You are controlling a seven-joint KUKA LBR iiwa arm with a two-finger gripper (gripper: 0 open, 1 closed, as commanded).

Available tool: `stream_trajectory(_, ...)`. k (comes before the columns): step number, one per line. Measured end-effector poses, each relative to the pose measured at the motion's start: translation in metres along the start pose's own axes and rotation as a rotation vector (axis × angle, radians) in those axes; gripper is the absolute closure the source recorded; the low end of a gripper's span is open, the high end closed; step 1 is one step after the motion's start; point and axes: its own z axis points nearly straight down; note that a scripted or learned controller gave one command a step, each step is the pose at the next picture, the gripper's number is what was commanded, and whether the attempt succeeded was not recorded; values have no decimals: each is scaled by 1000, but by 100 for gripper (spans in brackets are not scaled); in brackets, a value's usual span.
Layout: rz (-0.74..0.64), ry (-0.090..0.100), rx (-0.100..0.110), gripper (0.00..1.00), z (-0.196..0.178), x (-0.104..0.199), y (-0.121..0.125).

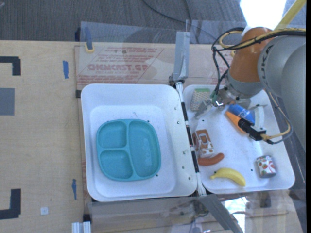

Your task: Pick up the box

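Box [203,142]: lying flat in right bin [286,178], hugging its left wall, long axis running near-to-far across bin, tilting slightly. Sitting nearer camera than claw [216,101] and slightly left, apart from it. Claw hovering near bin's far-left corner; grip state not telling clearly.

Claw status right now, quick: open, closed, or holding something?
Claw: cannot be told; it sits low at the back of the right bin, its tips too small and cluttered to read.
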Motion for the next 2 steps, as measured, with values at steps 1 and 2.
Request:
stream_trajectory(1,-44,0,6,0,0,-3,12)
stream_trajectory(2,-161,1,-1,0,-1,5,-22)
